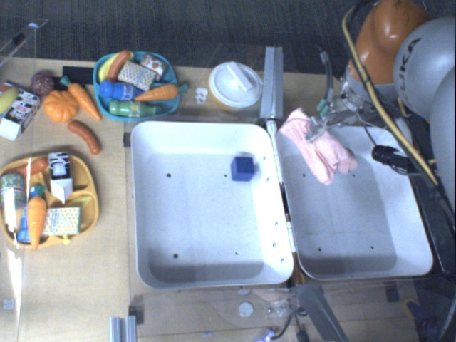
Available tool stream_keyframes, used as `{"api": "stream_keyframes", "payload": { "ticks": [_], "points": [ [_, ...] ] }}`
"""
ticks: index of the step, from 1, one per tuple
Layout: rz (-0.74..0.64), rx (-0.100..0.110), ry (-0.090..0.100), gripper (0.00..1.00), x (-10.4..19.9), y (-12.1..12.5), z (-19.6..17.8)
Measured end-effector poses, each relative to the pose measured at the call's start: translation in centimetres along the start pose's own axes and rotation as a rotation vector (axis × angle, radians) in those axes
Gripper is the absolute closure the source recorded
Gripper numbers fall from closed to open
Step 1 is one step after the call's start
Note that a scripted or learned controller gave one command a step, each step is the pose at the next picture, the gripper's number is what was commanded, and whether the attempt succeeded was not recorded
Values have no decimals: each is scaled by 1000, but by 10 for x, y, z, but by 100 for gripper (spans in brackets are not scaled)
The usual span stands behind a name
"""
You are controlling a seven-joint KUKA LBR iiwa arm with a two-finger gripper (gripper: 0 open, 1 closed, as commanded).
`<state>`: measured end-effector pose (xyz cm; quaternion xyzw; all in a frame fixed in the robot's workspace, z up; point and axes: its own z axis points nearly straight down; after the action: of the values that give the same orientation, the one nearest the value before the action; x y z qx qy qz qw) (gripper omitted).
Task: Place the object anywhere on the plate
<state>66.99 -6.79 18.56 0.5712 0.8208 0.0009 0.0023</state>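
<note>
Two shallow white bins sit side by side on the surface. Near to far: the left bin (pixel 206 262) holds a blue cube (pixel 243 167) toward its far right part, lying loose and well apart from the gripper (pixel 322 117). Farther back, in the right bin (pixel 370 255), a pink cloth (pixel 318 150) drapes by the far left corner, its upper end touching the gripper, possibly pinched; the gripper's opening cannot be told. A white lidded bowl (pixel 234 85) stands beyond the bins.
</note>
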Motion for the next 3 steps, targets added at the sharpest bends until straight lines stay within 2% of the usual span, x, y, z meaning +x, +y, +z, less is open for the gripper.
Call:
{"api": "stream_keyframes", "payload": {
  "ticks": [1, 3],
  "points": [
    [-8, -1, 0, 100, 1, 2, -40],
    [-813, -2, 2, 100, 104, 22, -29]
  ]
}}
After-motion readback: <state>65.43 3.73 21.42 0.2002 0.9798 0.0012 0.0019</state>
